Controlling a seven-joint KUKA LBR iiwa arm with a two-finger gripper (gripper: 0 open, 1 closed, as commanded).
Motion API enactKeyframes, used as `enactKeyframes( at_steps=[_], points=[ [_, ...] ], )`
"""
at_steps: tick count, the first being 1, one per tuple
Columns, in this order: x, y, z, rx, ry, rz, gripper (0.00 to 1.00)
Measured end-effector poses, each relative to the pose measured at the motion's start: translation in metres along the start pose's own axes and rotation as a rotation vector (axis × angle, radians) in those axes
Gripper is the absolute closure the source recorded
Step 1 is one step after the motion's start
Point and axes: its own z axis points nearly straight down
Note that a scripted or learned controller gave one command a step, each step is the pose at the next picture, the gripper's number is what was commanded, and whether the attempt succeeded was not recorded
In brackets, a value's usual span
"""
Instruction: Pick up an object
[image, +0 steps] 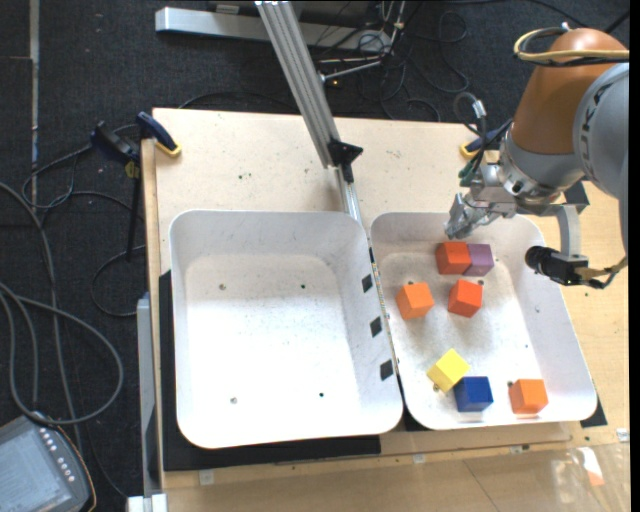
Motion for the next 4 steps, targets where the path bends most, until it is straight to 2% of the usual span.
enactKeyframes(
  at_steps=[2,3,4],
  points=[
    [0.006,0.003,-0.076,0.002,0.000,0.001,1.00],
    [0.051,-0.004,-0.071,0.009,0.002,-0.003,1.00],
    [0.108,-0.021,-0.053,0.012,0.003,-0.004,1.00]
  ],
)
